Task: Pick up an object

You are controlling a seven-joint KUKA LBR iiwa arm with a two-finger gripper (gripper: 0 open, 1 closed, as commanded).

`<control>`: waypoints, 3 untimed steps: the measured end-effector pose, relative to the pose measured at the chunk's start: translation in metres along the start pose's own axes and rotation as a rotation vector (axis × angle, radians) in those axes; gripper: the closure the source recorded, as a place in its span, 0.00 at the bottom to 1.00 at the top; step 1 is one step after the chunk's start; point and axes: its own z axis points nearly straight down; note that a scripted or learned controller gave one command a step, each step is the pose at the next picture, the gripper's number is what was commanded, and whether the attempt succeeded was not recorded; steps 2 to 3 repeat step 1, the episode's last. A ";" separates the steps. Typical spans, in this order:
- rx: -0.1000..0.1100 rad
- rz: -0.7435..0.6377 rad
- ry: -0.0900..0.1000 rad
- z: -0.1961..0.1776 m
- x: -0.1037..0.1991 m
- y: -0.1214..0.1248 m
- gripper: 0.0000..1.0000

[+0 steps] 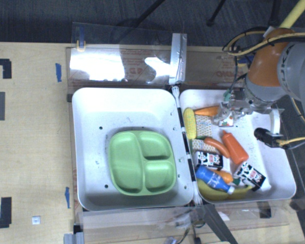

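Gripper sits low over the right bin, can't tell its state; smooth plastic carrot beside it.

Right bin: left half crowded with toy food; right floor open. Left bin: green plate occupies centre, margins free

A: What colours sit in the left bin?
B: A white bin, a pale green divided plate.
A: And the right bin?
B: Yellow corn at nine o'clock, orange carrots at centre, a blue bottle, a yellow banana at six, black-and-white cow-patterned cartons.
A: The worktop?
B: Tan.
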 end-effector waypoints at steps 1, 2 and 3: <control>-0.006 -0.003 0.000 -0.101 0.078 -0.013 1.00; -0.006 -0.003 0.000 -0.101 0.078 -0.013 1.00; -0.006 -0.003 0.000 -0.101 0.078 -0.013 1.00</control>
